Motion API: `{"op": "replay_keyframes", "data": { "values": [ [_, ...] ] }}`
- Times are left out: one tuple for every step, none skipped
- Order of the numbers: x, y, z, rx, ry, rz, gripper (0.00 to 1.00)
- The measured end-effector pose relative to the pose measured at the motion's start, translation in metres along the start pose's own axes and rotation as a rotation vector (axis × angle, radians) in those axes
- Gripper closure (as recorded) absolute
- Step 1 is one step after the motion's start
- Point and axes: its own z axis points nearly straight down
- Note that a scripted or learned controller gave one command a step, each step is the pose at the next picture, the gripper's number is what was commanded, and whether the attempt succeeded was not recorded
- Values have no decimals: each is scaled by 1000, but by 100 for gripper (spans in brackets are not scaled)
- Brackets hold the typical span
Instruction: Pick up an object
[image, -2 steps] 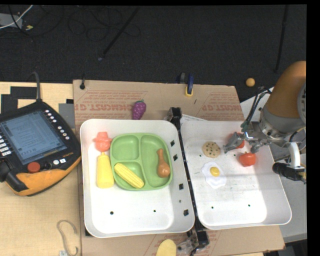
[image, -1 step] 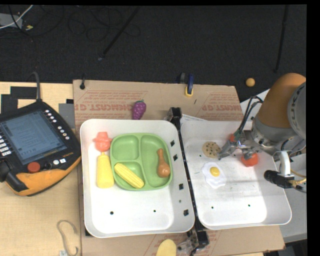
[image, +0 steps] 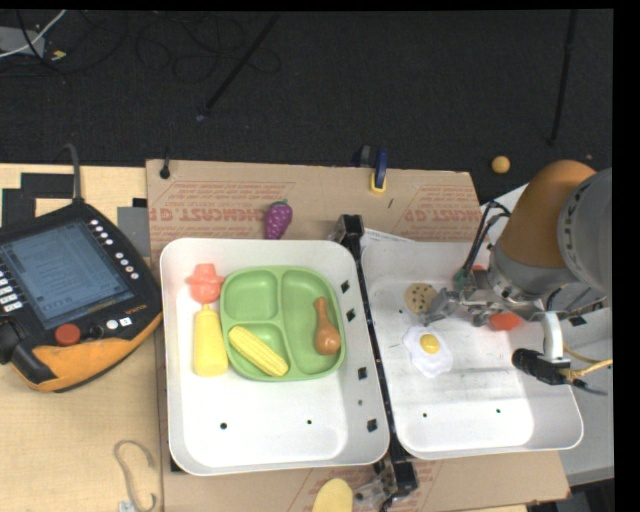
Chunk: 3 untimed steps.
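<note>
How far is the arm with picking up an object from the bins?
Done: the end effector has reached the right bin, low beside the cookie and above the fried egg. In hand: I see no object held in it. Left: the grasp and the lift. The corn, drumstick and green plate lie in the left bin.

1. Both white bins (image: 262, 440) look like smooth, faintly glossy plastic;
2. green tray (image: 283, 290) and corn cob (image: 258, 350): shiny moulded plastic;
3. backing sheet (image: 220, 205) there is matt brown cardboard.
</note>
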Motion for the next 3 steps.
{"op": "replay_keyframes", "data": {
  "values": [
    [-3,0,-13,-3,-6,3,100],
    [-6,-3,-56,-4,-11,6,100],
    [-3,2,-118,-6,-11,4,100]
  ]
}}
